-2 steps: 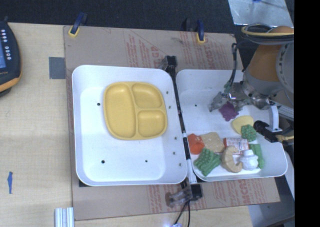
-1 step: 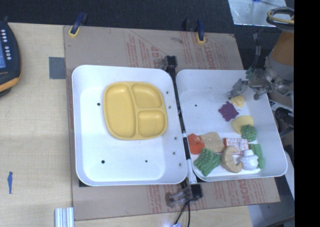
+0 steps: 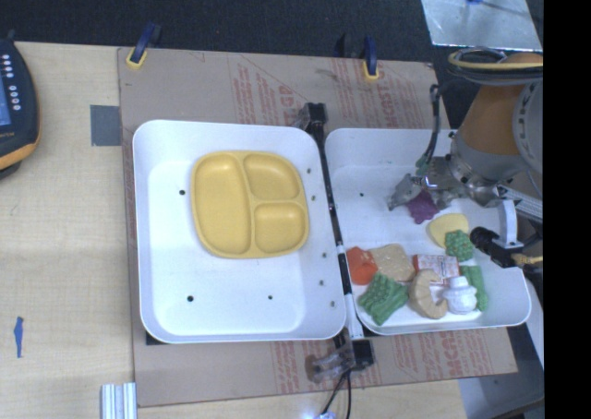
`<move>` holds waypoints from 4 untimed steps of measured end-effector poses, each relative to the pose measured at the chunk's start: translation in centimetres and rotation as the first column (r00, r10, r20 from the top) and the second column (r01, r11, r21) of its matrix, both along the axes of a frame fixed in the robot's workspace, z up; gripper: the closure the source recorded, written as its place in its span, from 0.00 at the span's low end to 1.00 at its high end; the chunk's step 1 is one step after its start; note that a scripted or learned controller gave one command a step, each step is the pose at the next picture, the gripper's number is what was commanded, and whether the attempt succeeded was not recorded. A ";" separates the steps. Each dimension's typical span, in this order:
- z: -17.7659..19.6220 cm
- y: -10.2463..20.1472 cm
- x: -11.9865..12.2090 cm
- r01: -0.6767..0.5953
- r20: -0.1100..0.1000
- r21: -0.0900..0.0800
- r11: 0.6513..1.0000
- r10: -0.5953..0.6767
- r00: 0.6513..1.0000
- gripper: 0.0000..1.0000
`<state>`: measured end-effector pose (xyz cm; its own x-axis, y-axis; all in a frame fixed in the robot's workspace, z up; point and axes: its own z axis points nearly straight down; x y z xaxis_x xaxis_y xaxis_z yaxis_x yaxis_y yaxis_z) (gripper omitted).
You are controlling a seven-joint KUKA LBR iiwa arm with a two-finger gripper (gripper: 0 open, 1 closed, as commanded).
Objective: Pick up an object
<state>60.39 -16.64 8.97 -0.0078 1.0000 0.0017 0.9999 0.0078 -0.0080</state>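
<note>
My gripper (image 3: pixel 413 192) is low over the middle of the right bin (image 3: pixel 369 154), reaching in from the right. A small purple object (image 3: pixel 423 209) lies just below and to the right of it, touching or nearly touching the gripper's tip. Whether anything is held cannot be made out. Along the bin's front lie several toy foods: a red piece (image 3: pixel 361 266), a tan bread piece (image 3: pixel 393 261), a green ridged piece (image 3: pixel 382 298), a pale yellow piece (image 3: pixel 448 226), a green broccoli-like piece (image 3: pixel 459 244) and a small white bottle (image 3: pixel 461 296).
The left bin (image 3: pixel 166 297) holds a yellow divided plate (image 3: pixel 249 203). A black clamp (image 3: pixel 316 117) joins the bins at the back and another fitting (image 3: pixel 337 362) sits at the front. A dark handheld pendant (image 3: pixel 14 103) lies on the bench at far left.
</note>
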 end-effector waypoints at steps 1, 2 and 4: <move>5.9 -4.8 2.2 0.006 0.013 -0.006 1.000 -0.006 1.000 0.00; 1.1 0.5 2.3 -0.001 0.001 0.001 1.000 0.001 1.000 0.00; 6.3 -4.8 -0.6 0.007 0.011 -0.005 1.000 -0.007 1.000 0.00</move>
<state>59.79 -21.46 15.28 -0.0005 1.0000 -0.0035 1.0000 0.0005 0.0028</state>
